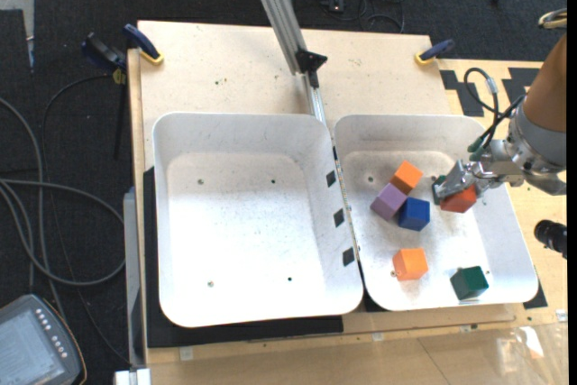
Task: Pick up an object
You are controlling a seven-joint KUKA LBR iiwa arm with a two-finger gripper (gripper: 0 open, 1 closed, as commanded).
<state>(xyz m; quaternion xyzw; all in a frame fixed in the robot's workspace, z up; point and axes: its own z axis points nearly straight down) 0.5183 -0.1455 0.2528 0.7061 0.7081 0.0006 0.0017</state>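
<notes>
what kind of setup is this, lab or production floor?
Likely a robotics lab test bench: a board held by clamps, loose cables on dark carpet, and coloured toy blocks in a shallow white bin.

2 orange cubes [407, 175] [410, 263], plus purple [389, 201], blue [415, 214], green [469, 281] and red [459, 198] ones, white bins [243, 135], speckled beige counter [234, 72].

No legible text, no labels, no brands, no numbers anywhere

One fixed camera looks down at a slant from above the worktop [270, 45], taking in both bins [180, 140] whole.
</notes>
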